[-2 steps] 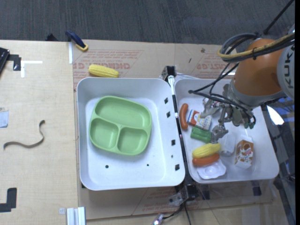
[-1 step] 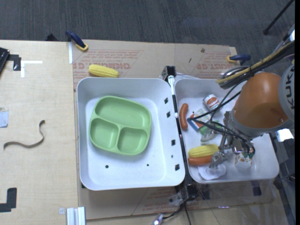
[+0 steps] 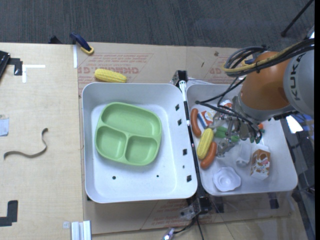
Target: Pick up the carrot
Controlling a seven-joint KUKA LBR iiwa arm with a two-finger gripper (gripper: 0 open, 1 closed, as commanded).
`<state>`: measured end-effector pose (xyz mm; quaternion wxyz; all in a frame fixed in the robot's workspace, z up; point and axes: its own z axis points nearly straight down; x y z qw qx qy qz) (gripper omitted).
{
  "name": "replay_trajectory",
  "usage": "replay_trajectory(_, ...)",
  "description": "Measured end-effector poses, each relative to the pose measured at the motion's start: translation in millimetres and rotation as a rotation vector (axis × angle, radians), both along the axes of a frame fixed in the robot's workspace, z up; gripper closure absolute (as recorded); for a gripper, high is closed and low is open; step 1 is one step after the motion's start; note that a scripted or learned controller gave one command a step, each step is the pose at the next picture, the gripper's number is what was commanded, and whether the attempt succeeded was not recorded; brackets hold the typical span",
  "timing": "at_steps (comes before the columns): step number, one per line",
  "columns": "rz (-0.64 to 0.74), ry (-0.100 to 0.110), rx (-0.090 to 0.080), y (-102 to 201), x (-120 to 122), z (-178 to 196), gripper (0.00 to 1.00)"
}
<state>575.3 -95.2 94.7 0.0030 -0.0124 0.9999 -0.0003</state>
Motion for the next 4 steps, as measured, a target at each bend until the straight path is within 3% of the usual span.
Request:
replay_trajectory(1,0.0,0.003,0.001,103.2,-58.1,97.2,0.0)
replay_trajectory(2,-0.077,0.006,0.001,86.6,-95.1,96.5,0.0)
replay_trajectory(3,-0.325,0.005,0.001,150.1,-97.2,96.5,0.0)
replay_trajectory(4,-0.354,0.005,0.0,149.9,-97.2,96.5,0.0)
